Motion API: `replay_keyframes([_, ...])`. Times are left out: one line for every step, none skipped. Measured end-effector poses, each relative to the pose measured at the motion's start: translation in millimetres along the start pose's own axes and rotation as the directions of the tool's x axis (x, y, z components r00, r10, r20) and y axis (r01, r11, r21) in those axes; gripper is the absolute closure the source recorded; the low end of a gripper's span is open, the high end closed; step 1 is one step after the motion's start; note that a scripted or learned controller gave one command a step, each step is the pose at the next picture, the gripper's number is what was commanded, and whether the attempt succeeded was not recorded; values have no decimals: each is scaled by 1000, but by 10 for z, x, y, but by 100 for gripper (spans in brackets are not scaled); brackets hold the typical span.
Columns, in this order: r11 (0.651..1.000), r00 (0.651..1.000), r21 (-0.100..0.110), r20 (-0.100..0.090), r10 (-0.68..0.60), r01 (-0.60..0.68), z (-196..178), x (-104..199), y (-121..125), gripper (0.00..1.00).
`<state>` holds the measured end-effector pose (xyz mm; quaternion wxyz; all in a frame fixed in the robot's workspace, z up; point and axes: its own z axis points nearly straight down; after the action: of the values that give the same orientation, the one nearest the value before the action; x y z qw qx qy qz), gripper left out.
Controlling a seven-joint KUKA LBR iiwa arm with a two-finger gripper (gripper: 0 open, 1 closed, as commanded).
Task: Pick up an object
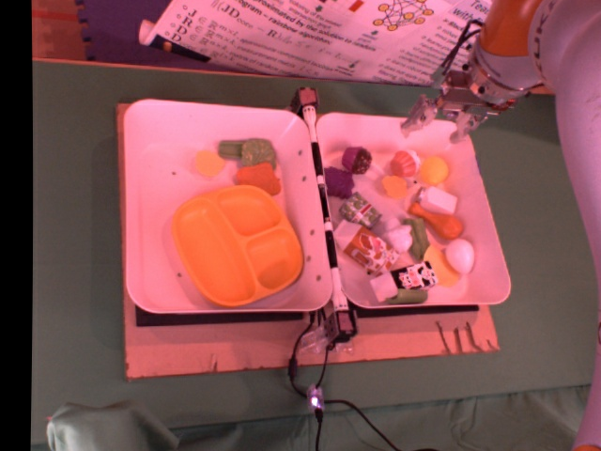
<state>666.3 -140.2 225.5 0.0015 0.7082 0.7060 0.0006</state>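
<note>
I see a green bench point(75, 205) bearing two white bins; the right bin point(488, 252) holds the small toys. My gripper point(439, 120) hangs above its far rim, fingers spread, grasping nothing. The yellow ball point(433, 169) lies just below it, toward me.

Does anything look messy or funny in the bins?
Nothing looks spilled or broken. The toys in the right bin are jumbled close together, some lying on their sides. The orange tray sits crooked in the left bin.
</note>
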Motion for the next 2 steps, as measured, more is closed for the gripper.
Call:
replay_keyframes([1000, 1000, 0, 0, 0, 0, 0, 0, 0, 0])
replay_keyframes([1000, 1000, 6, 1, -1, 1, 538, -38, 85, 0])
